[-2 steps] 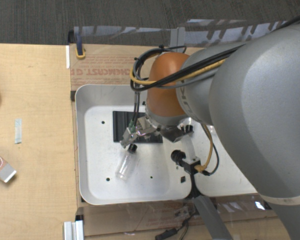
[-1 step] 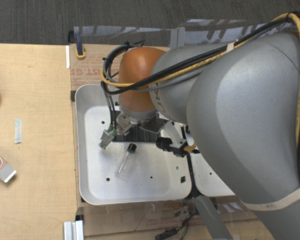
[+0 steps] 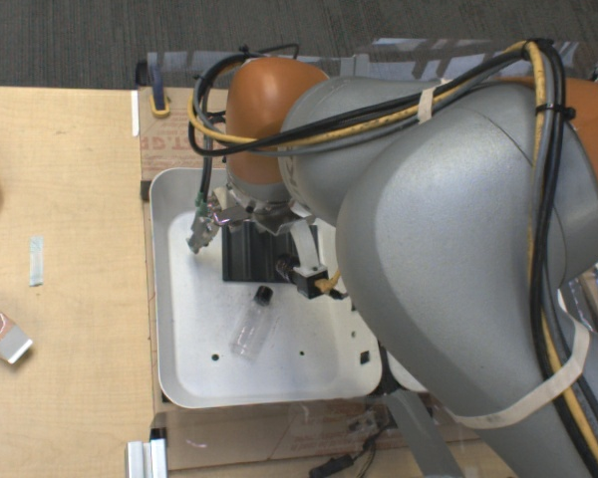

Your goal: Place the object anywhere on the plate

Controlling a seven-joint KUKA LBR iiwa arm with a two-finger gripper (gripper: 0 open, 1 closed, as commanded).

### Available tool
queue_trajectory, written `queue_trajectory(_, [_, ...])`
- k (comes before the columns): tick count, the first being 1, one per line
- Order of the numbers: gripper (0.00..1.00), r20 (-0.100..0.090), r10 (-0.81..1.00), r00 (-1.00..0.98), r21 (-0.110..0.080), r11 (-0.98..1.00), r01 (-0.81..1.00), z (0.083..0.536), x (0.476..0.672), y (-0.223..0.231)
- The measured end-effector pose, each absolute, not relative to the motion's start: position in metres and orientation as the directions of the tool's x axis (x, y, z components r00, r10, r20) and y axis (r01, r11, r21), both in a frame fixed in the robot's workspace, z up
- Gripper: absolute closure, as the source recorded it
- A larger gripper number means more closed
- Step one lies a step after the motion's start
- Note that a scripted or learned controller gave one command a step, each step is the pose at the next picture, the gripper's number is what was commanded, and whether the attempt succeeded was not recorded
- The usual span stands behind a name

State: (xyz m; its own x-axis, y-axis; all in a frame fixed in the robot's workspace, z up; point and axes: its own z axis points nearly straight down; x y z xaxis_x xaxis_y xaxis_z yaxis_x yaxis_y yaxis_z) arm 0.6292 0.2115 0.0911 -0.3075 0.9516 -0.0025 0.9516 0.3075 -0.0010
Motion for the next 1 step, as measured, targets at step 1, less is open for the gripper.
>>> queue_trajectory(1, [0.0,-0.004,0.98,0.199,-0.004,-0.199,0.98,0.0906,0.5511,0.2117])
